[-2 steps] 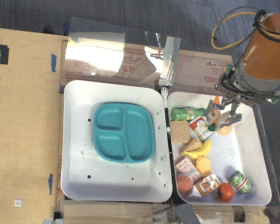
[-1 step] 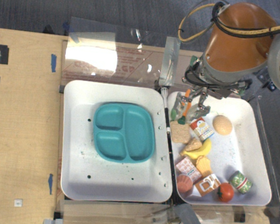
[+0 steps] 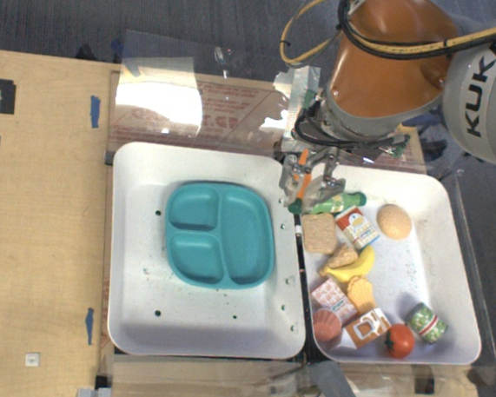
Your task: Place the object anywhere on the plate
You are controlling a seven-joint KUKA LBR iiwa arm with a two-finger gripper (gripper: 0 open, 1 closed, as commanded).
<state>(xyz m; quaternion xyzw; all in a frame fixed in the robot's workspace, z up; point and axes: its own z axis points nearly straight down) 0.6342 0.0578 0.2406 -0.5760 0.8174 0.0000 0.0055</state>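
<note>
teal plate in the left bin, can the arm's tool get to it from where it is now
Probably yes: the tool hangs over the divide between the bins, right beside the teal plate, whose compartments lie bare with nothing over them.

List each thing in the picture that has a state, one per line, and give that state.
Teal plate: nothing on it, flat in the left bin.
Gripper: low over the right bin's far left corner.
Banana: lying among the toy food.
Tomato: near the front edge.
</note>
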